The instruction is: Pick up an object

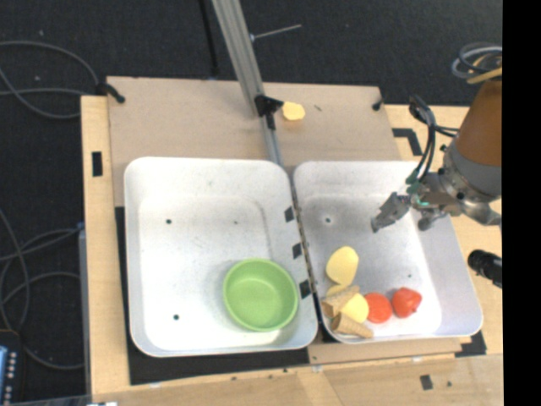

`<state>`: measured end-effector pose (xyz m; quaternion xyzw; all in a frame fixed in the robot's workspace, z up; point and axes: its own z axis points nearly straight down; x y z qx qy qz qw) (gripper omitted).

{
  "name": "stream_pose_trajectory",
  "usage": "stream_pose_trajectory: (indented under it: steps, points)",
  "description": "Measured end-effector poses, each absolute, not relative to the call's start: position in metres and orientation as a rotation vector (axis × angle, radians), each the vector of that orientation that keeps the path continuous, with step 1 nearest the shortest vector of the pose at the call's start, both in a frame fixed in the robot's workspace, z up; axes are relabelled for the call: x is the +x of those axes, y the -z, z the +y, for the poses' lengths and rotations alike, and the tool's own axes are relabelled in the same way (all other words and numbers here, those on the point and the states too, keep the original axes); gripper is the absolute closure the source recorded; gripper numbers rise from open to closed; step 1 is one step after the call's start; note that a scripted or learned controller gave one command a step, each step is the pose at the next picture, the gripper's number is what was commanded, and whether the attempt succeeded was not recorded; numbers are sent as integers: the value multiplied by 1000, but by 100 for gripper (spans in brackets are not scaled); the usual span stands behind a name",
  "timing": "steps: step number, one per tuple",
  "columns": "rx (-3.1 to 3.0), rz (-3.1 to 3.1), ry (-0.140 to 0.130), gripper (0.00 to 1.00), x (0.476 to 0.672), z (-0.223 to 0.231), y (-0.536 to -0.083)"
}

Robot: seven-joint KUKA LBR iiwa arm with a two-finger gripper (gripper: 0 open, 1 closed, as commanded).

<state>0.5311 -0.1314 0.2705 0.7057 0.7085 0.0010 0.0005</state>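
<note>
While the gripper (407, 212) hovers spread and empty at right, a smooth pale-yellow rounded object (341, 265) lies lower centre-right, unlabelled.

Two bins side by side: left bin (169, 193) has bowl (260, 293) at 5 o'clock; right bin (439, 260) has food pieces (363, 299) clustered at 7 o'clock. Gripper (410, 213) over right bin, 1 o'clock.

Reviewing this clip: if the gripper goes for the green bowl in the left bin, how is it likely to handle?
The green bowl looks like thin moulded plastic, so it is probably light and stiff. It sits upright and open, so its rim is the likeliest hold; a loose pinch could tilt it. Pushed, it would probably slide on the smooth floor of the left bin rather than roll.
</note>
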Motion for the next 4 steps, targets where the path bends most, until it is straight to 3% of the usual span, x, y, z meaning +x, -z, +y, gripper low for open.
stream_pose_trajectory:
  steps: [1,2,4]
  points:
    - [2218,2224,-3,0,531,-132,-271]
    - [2224,2220,6,0,540,-131,-221]
    - [2225,2222,7,0,525,-130,-126]
